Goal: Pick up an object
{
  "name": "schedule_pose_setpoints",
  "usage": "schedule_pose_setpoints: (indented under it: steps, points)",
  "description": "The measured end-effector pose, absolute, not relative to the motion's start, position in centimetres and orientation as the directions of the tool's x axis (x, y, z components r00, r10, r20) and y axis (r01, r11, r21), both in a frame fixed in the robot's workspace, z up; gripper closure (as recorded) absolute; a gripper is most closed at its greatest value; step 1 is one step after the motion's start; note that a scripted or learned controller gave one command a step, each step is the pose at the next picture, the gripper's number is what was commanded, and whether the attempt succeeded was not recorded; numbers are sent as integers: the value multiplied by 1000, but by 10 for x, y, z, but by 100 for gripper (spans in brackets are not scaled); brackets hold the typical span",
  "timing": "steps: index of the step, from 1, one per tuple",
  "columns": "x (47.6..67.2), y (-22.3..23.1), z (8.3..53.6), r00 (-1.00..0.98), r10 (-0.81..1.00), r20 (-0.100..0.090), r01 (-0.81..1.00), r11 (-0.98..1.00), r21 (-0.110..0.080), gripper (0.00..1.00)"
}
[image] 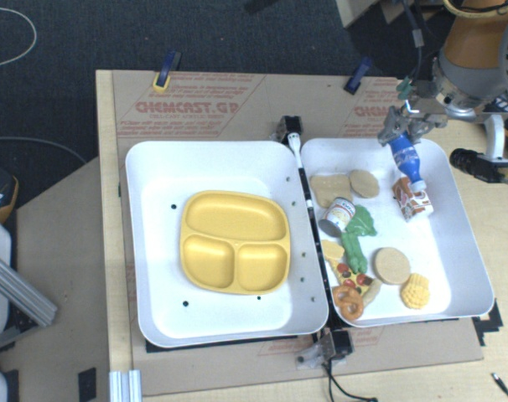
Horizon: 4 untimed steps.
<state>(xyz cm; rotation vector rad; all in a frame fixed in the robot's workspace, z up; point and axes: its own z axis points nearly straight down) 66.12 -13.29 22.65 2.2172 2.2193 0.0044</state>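
Observation:
My gripper [407, 129] hangs over the far edge of the right bin [468, 249]. A blue bottle [406, 159] with a white cap at its low end sits between its fingers and slants down into the bin. The bottle's lower end is just above a small brown carton [412, 199]. Loose in the same bin lie two tan cookies [364, 182], a small can [340, 214], a green plastic piece [355, 234], a round cracker [392, 265], a yellow corn piece [415, 291] and a pretzel [351, 297].
The left bin [149, 191] holds a yellow divided plate [235, 241] in its middle. A black hinge strip [304, 191] runs between the bins. Blue clamps [164, 71] grip the far edge of the cardboard base.

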Motion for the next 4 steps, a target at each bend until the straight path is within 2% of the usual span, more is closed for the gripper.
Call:
schedule_pose_setpoints:
  steps: [2, 3, 4]
  points:
    - [562, -85, 242, 0, 1000, 2, 1000, 0, -5, 100]
    - [519, -66, 220, 0, 1000, 3, 1000, 0, -8, 100]
    - [500, -42, 231, -2, 1000, 2, 1000, 2, -4, 100]
